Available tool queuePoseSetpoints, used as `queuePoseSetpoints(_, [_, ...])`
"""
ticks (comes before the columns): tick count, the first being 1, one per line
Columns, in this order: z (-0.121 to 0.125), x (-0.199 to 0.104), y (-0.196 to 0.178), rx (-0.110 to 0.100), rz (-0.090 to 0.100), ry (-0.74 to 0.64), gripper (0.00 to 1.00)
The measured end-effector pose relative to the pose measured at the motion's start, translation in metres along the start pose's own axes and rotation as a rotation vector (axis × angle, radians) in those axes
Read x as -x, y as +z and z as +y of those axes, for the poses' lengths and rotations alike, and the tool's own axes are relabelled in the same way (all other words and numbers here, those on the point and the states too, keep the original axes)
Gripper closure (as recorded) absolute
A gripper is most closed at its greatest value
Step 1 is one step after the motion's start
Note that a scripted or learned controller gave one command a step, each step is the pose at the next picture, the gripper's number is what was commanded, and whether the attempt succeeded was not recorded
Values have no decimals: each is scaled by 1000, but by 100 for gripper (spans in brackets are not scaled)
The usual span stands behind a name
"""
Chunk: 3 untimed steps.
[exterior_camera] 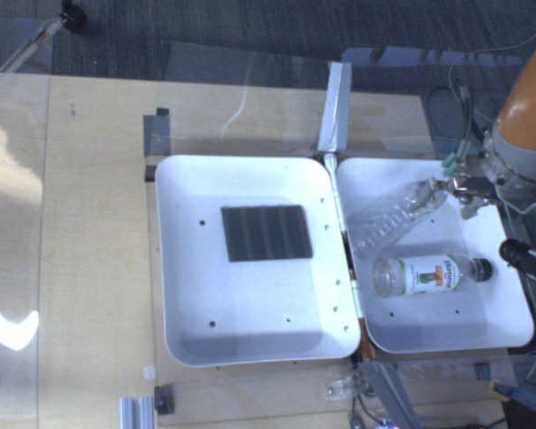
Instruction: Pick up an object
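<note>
In the right bin (429, 329) a clear bottle (429, 275) with a green and orange label and a dark cap lies on its side, cap pointing right. Just above it lies a crumpled clear plastic bottle (393, 217), slanting up to the right. My gripper (460, 188) hangs over the upper right part of this bin, at the upper end of the crumpled bottle; I cannot tell whether it touches it. The left bin (196, 311) holds a flat dark grey ridged pad (266, 233).
A metal divider post (334, 105) rises behind the seam between the two bins. The arm's orange band (527, 105) and grey wrist overhang the right bin's right rim, and a black part (523, 257) sticks out there. Wooden bench top surrounds the bins.
</note>
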State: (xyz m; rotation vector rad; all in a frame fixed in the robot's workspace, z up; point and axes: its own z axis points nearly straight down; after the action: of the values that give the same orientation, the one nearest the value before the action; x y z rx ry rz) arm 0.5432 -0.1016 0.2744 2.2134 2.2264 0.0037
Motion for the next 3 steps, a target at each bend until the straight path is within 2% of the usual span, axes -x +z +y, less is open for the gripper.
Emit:
queuePoseSetpoints(1, [-21,66,111,0,-1,50,0])
queuePoseSetpoints(2, [-20,100,183,1,-1,-59,0])
queuePoseSetpoints(3, [-52,104,184,13,-5,-177,0])
